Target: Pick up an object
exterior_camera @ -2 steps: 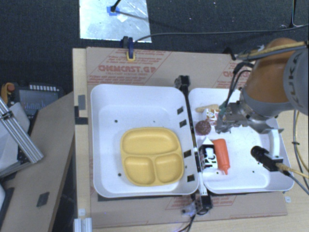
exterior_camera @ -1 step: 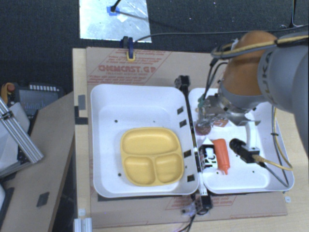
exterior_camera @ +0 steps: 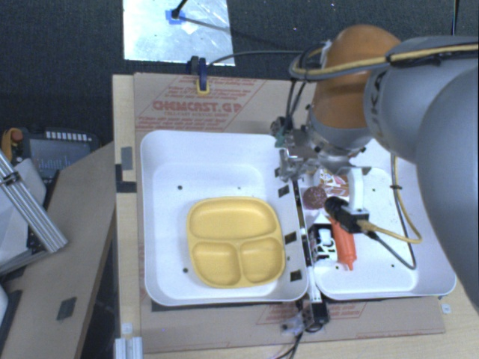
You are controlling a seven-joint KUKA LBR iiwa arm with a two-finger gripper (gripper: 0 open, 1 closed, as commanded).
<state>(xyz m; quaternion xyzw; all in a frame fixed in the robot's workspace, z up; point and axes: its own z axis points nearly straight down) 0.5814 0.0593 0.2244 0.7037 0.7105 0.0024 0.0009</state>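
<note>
On the left, a yellow divided plate [exterior_camera: 235, 241] lies flat in the left bin [exterior_camera: 161, 178]. Rightward, a brown round piece [exterior_camera: 314, 196], a black-and-white item [exterior_camera: 323, 242] and an orange tool [exterior_camera: 344, 245] crowd the right bin [exterior_camera: 404, 275]. Above them hangs the claw [exterior_camera: 322, 172]; I cannot tell its state. Risk: objects touching near the divider could spoil a clean grasp.

Bench [exterior_camera: 90, 200] — cardboard sheet [exterior_camera: 224, 103] under two white bins [exterior_camera: 161, 200] side by side
</note>
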